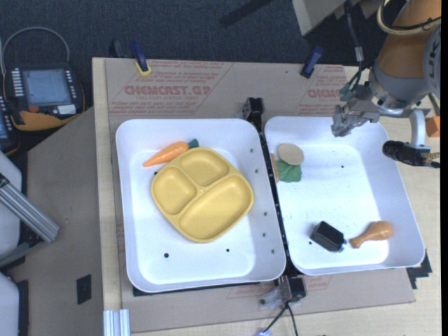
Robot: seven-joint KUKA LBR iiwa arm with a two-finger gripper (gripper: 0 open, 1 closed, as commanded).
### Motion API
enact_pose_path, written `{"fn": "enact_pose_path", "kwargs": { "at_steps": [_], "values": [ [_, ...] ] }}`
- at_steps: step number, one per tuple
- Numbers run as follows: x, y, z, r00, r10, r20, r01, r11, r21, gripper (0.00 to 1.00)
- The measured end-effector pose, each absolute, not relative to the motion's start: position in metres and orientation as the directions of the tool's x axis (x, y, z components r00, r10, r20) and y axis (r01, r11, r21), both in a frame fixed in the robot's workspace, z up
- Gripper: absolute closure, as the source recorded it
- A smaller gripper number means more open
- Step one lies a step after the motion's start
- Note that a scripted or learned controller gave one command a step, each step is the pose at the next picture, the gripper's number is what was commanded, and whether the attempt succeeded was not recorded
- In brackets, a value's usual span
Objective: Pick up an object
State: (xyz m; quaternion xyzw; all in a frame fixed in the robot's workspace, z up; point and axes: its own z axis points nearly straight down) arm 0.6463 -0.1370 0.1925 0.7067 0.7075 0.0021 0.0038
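Observation:
My gripper (344, 122) hangs over the back edge of the right bin (364, 187), reaching in from the upper right. Nothing shows between its fingers. In the right bin lie a tan disc on a green block (289, 162) near the left wall, a black block (327, 236) toward the front, and a tan drumstick-shaped toy (372, 234) at the front right. The left bin (140, 222) holds a yellow divided plate (201, 193) and an orange carrot (166, 152) just behind it. All of these lie well apart from the gripper.
A cardboard sheet (210, 82) lies under both bins. Blue clamps (141, 56) grip its back edge. A teach pendant (43, 93) rests off the bench at the far left. A black fixture (253, 108) stands between the bins at the back.

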Motion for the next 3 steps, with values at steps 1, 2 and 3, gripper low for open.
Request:
{"fn": "enact_pose_path", "kwargs": {
  "at_steps": [1, 2, 3],
  "values": [
    [0.643, -0.131, 0.254, -0.002, 1.0, -0.002, 1.0, 0.002, 0.009, 1.0],
    [0.644, -0.131, 0.294, -0.001, 1.0, -0.002, 1.0, 0.001, 0.007, 1.0],
    [0.619, -0.075, 0.279, -0.005, 1.0, 0.002, 1.0, 0.005, -0.003, 1.0]
  ]
}}
